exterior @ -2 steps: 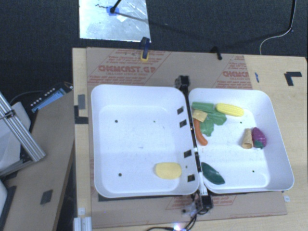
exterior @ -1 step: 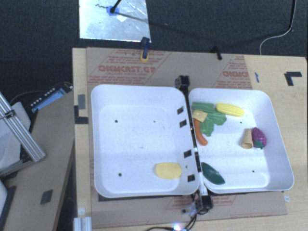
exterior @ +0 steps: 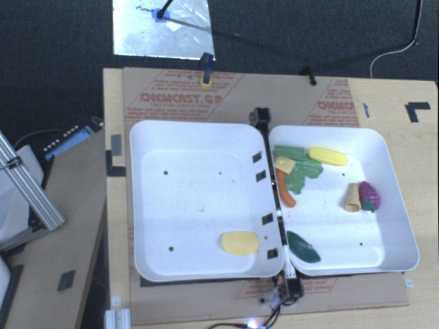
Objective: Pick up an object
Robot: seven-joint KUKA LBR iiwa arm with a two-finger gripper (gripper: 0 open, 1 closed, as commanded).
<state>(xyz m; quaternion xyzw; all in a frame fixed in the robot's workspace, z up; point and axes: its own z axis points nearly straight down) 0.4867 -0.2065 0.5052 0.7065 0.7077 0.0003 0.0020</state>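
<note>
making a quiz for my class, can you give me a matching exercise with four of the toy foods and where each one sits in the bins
Things:
1. corn cob
2. flat yellow piece
3. purple piece
4. dark green piece

Places:
A. left bin, near its front edge
B. right bin, front left corner
C. right bin, back, next to green leafy pieces
D. right bin, right side, touching a tan cone

Pairs: 1-C, 2-A, 3-D, 4-B

The floor (exterior: 309, 19) is covered with dark blue-grey carpet. A shiny silver sheet (exterior: 163, 19) lies flat on it near the top, and a thin white cable (exterior: 405, 43) curves across the upper right. The worktop (exterior: 233, 91) is light brown board with red printed letters. At the left stands a slanted aluminium frame (exterior: 31, 190).
</note>
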